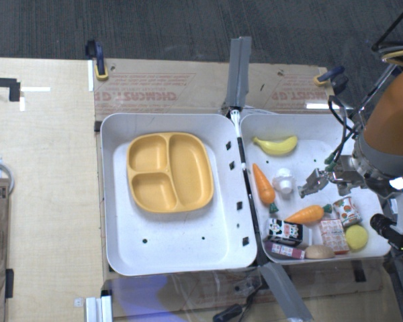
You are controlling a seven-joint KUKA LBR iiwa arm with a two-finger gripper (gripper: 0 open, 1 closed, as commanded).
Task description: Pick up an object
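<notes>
The gripper (311, 183) hangs over the middle of the right bin (309, 129), its two fingers spread apart with nothing between them. The fingertips sit just right of a small white object (283, 180), whose kind cannot be told, and above an orange carrot (305, 214) that lies near the bin's front half. A second carrot (262, 184) lies along the left wall of the same bin. A yellow banana (276, 145) rests near the back wall. Along the front wall lie a small black-and-white carton (285, 231), a pink tube (287, 250), a pale brown lump (319, 251), a printed packet (333, 234) and a yellow lemon (356, 237); a small red-and-white box (346, 210) sits close to the right wall. The arm (389, 123) enters over the bin's right edge. The left bin (121, 247) carries a yellow divided plate (169, 172) toward its back left
</notes>
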